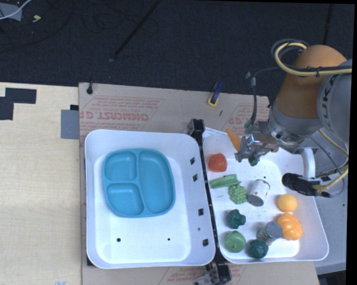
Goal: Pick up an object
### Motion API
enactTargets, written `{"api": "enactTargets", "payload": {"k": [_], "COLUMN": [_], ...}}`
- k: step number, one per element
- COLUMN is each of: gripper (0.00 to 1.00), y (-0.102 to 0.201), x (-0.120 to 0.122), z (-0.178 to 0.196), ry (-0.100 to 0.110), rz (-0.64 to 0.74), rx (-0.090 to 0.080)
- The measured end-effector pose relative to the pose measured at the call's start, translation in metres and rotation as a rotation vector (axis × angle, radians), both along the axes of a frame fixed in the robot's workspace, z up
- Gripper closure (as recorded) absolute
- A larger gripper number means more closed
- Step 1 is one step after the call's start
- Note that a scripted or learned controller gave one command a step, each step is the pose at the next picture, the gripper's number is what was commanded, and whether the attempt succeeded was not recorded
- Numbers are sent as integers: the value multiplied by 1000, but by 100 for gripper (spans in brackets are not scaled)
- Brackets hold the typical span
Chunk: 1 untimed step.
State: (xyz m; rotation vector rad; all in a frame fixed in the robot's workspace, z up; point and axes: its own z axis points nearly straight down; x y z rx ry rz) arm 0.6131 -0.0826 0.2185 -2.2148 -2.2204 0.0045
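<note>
— Where are the things to pick?

— All in the right bin (pixel 321 246), beneath the gripper (pixel 249 152): one red piece (pixel 217 162), one green stick (pixel 223 181), a bumpy green lump (pixel 237 194), a white cup (pixel 258 192), two orange fruits (pixel 287 203), two grey cans, and three dark green items (pixel 235 218).

— And the fingers?

— Over the bin's upper end, near the red piece; I cannot tell whether they are apart or together.

— The other bin?

— The left bin (pixel 96 235) holds one blue divided tray (pixel 138 182).

— Underneath?

— Cardboard sheet (pixel 139 108) on a pale wooden surface (pixel 30 192), dark floor with cables beyond.
</note>
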Motion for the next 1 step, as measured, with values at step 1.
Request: {"api": "enactTargets", "payload": {"k": [1], "gripper": [100], "y": [34], "x": [-31], "z": [-4], "ry": [1], "rz": [0], "rx": [0]}}
